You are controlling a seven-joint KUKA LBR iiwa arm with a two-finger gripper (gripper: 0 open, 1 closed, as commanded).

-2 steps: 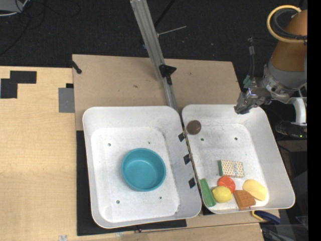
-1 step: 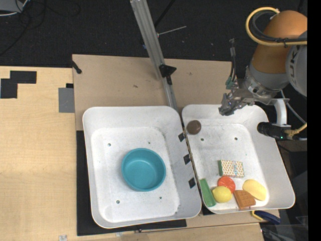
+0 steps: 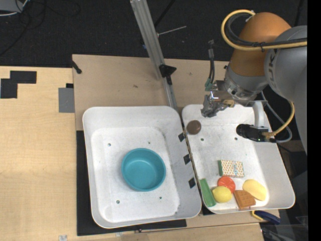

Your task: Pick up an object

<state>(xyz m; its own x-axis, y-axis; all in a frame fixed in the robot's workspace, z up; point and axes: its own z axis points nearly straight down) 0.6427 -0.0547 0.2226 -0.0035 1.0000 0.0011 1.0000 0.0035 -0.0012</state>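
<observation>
The nearest candidate is a small brown round object (image 3: pixel 193 127), lying at the far left corner of the right bin (image 3: pixel 281 174), just beside the divider between the two bins. My gripper (image 3: pixel 209 109) hangs just above and to the right of it, near but apart, over the bin's far edge. Whether the gripper is spread or closed I cannot tell from this angle, and nothing visibly sits in it.

I judge this to be the approach step: I am positioned near a target, and no grasp is made yet. The next move calls for shifting toward the brown piece, lining up over its middle, then descending without clipping the bin wall close by.

Further out, a cluster lies at the near end of the same bin: a patterned block (image 3: pixel 231 168), a red piece (image 3: pixel 226 183), a yellow ball (image 3: pixel 222 194), a yellow oblong (image 3: pixel 255 189), a tan slab (image 3: pixel 244 199) and a green stick (image 3: pixel 207 192). The left bin (image 3: pixel 100 119) holds a teal bowl (image 3: pixel 144 169).
</observation>
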